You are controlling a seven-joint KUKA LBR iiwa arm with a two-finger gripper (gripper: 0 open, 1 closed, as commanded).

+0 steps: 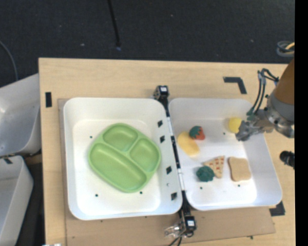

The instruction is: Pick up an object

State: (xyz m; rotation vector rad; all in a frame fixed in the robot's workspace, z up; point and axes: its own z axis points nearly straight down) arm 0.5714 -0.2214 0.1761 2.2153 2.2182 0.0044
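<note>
Here the jaws (pixel 243 132) are hovering in the right bin (pixel 256 196), just beside a yellow ball (pixel 234 123); their state I cannot tell.

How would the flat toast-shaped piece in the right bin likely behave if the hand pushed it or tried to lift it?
The toast piece lies flat on the right bin, so it would probably slide rather than roll. Its low profile may leave little edge to grip. It looks like a stiff toy, likely light.

Arm in from right, wrist bent down, gripper (pixel 243 132) low.
</note>
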